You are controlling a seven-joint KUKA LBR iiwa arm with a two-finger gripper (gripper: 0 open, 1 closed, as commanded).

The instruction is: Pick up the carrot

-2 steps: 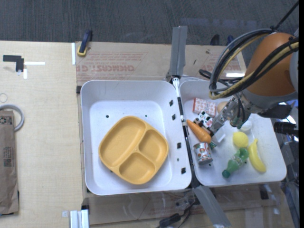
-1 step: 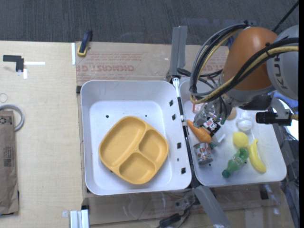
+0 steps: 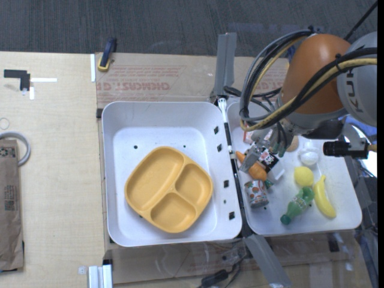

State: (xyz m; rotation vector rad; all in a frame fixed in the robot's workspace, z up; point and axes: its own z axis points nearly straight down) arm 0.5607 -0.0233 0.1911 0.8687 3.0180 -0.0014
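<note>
Presently listed: carrot, orange, stubby, apparently just beneath the gripper; finger state cannot be told, cables obscuring.

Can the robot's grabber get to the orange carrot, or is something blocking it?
Probably yes. The two-finger gripper is already right over the small orange carrot near the left wall of the right-hand white bin. The little printed can sits just below it, apart, and nothing covers the carrot.
</note>
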